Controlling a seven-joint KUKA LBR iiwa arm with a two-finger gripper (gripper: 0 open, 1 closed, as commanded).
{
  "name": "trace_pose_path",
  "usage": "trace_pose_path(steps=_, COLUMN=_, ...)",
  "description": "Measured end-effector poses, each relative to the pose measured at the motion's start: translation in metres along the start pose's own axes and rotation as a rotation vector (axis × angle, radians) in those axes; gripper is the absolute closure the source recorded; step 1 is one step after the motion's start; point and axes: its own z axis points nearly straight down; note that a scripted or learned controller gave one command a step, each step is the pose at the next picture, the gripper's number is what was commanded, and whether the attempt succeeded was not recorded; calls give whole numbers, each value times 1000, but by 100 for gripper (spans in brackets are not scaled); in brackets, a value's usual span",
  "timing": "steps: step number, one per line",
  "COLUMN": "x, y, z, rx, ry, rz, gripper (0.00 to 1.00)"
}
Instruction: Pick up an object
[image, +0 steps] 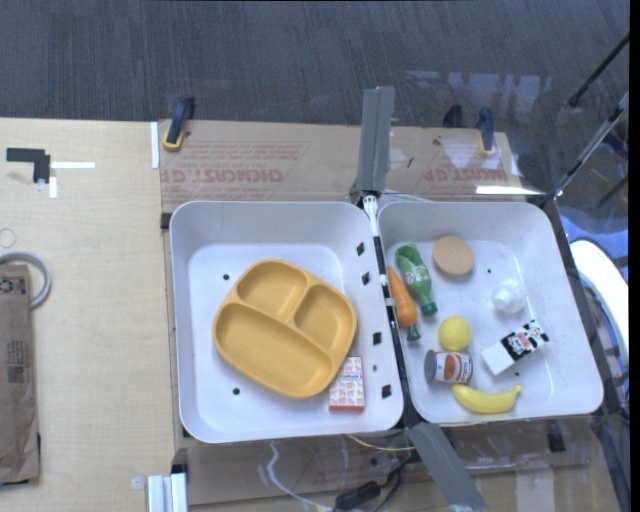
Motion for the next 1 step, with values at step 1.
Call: trace_pose_path(steps=1, x=31, y=58, z=0, rx=1, ry=0, rz=0, gripper=100)
